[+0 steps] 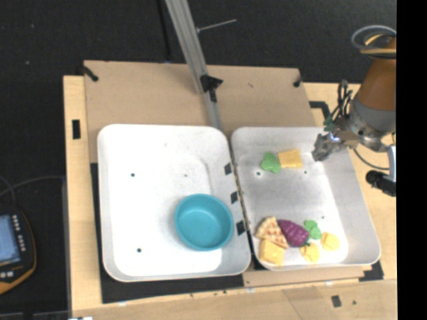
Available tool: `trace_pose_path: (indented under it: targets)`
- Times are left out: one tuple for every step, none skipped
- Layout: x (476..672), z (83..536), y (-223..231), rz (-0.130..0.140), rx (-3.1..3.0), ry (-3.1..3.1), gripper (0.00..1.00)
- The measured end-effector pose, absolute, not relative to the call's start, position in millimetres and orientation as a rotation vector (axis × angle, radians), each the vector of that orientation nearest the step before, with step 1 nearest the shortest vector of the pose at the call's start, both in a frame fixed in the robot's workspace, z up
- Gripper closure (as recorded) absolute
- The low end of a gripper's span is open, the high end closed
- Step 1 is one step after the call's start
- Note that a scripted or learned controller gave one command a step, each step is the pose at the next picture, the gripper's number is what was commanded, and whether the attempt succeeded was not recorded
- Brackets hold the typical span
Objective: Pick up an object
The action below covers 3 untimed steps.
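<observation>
Tan bench (167,95) stands on dark floor (40,25).

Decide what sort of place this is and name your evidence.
Probably a robotics lab test bench: a grey arm's gripper reaches over two white bins, holding a blue bowl and toy food pieces.

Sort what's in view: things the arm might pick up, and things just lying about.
For the pick:
pincer
yellow block
green piece
purple toy
waffle piece
blue bowl

Lying about:
metal pole
handheld controller
</observation>
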<state>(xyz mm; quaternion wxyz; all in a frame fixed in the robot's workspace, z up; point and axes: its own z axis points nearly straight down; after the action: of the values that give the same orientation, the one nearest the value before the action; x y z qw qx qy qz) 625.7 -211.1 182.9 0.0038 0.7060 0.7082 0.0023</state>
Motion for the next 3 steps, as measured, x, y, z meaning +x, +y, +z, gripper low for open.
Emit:
trace_pose_path:
  targets:
    - [627.2, 237.9, -212.4, 0.006, 2.212, 2.221, 1.0]
    - [628.5, 292.8, -213.6, 0.006, 2.211, 2.222, 1.0]
    - [614.6, 277.2, -164.5, -0.002, 2.216, 2.226, 1.0]
